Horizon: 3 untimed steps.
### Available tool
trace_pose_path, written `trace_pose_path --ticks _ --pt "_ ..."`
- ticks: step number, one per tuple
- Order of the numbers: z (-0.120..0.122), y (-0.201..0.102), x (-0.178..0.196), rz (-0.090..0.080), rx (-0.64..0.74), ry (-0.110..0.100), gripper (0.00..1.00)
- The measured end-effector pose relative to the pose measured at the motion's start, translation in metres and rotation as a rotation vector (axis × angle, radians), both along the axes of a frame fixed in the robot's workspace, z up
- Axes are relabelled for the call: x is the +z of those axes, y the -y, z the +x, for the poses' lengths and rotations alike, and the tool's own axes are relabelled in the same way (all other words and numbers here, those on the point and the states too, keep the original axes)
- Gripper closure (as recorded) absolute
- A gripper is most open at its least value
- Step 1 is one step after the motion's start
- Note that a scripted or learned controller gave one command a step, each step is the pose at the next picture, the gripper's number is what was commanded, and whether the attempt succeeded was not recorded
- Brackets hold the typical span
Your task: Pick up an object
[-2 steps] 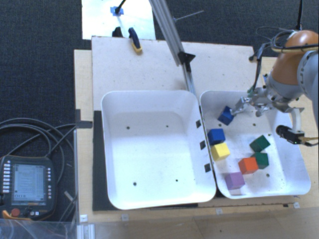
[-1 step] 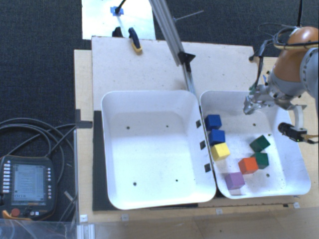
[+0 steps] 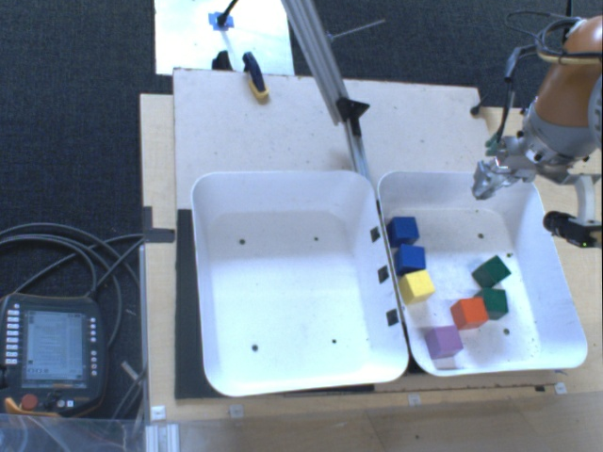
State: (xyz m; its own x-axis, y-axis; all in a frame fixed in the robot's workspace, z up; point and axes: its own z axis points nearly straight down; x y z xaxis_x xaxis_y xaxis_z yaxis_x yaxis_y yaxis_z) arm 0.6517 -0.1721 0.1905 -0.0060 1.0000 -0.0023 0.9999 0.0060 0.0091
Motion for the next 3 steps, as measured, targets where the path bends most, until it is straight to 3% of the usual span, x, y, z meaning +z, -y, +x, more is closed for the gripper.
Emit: trace_pose_path --ticks 1,2,3 --pt "0.004 0.004 0.065 -0.001 -0.001 0.001 1.00" --pt "0.005 0.005 0.084 0.001 -0.001 -0.004 1.00" --pt "-0.018 -0.047 0.077 0.004 0.003 -0.008 1.00"
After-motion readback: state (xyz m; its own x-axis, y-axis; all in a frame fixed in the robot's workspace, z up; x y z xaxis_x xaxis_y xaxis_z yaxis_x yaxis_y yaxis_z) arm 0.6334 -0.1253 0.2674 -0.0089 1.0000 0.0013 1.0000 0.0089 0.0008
